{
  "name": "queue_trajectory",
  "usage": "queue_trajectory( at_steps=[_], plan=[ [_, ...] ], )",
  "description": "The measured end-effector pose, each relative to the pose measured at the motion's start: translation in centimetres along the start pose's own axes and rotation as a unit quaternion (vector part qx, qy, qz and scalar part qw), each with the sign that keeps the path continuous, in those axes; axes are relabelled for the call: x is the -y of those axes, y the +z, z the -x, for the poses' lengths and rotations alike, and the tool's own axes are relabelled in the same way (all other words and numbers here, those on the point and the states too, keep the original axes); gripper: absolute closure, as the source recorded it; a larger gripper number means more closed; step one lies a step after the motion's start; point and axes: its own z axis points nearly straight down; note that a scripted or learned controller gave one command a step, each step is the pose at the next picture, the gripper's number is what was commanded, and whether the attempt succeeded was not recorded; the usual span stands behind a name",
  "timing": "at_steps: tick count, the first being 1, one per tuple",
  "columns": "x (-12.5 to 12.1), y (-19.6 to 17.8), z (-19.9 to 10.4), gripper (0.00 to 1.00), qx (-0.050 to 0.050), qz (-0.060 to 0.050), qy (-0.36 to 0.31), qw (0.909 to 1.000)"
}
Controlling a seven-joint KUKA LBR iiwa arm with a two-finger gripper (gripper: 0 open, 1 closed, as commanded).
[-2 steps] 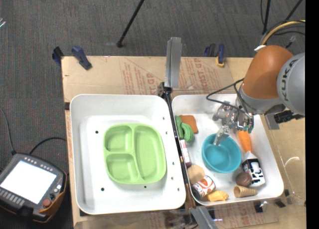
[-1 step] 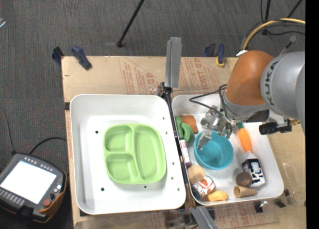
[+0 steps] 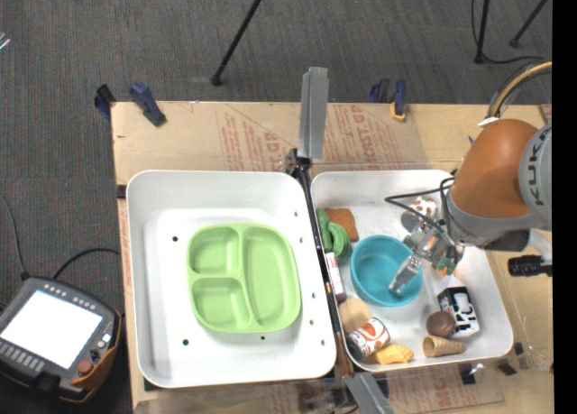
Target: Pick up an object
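Note:
The right bin (image 3: 478,250) holds the pickable objects. Among them are a blue bowl (image 3: 379,268), a green toy (image 3: 335,236), a brown piece (image 3: 343,220), an orange-and-white can (image 3: 368,338), an ice-cream cone (image 3: 442,345), a brown ball (image 3: 440,323) and a black-and-white carton (image 3: 460,307). My gripper (image 3: 406,279) reaches down-left from the orange-banded wrist (image 3: 491,178) and hangs over the right side of the blue bowl, at or just inside its rim. I see nothing lifted off the bin floor.
A green divided plate (image 3: 243,277) lies in the left bin (image 3: 149,223). A tan lump (image 3: 353,313) and a yellow piece (image 3: 394,355) sit by the can. A grey post (image 3: 314,124) stands behind the divider. A tablet (image 3: 50,326) lies on the floor at the lower left.

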Motion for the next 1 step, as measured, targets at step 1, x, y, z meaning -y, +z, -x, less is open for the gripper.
queue_trajectory(
  at_steps=[1],
  plan=[
    [-6.72,-0.09,3.64,0.0,0.001,0.002,-0.098,0.9951]
  ],
)
